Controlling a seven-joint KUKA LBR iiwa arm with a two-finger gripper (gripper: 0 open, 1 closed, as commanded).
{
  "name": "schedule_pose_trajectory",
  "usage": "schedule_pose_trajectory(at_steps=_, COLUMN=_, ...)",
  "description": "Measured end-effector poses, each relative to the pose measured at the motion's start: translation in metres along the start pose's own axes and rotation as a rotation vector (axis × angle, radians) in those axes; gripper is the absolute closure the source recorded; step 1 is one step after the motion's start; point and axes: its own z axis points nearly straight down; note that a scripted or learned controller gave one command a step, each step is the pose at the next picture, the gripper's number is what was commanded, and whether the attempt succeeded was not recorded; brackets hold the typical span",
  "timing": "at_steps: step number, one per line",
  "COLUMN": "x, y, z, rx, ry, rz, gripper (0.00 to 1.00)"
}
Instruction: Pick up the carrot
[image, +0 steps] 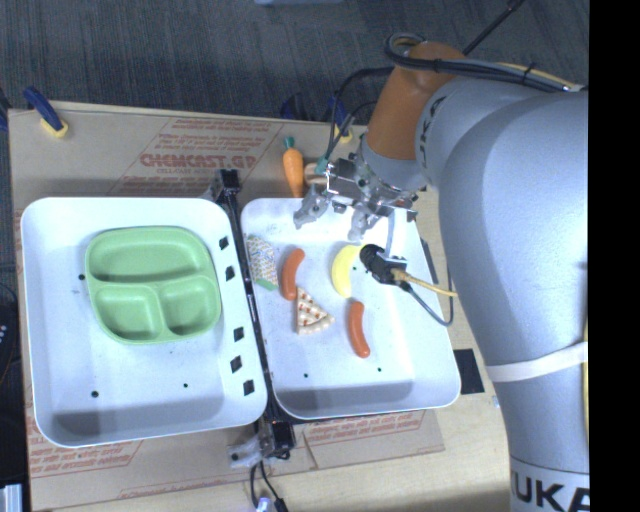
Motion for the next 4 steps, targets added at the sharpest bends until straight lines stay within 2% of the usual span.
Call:
schedule_pose_trajectory(at_steps=1, x=-0.034, y=0.011, z=0.069, rx=-0.007, ry=0.003, rz=0.190, gripper=0.00)
schedule_pose_trajectory(at_steps=2, x=-0.018, y=0.009, z=0.065, rx=-0.018, ry=0.000, rz=0.365, gripper=0.00)
schedule_pose_trajectory(at_steps=3, x=-0.017, y=0.009, z=0.054, rx=-0.014, ry=0.002, rz=0.359, gripper=1.00)
schedule_pose_trajectory(at_steps=4, x=-0.049, y=-0.025, z=-0.048, rx=0.000, ry=0.000, rz=0.628, gripper=1.00)
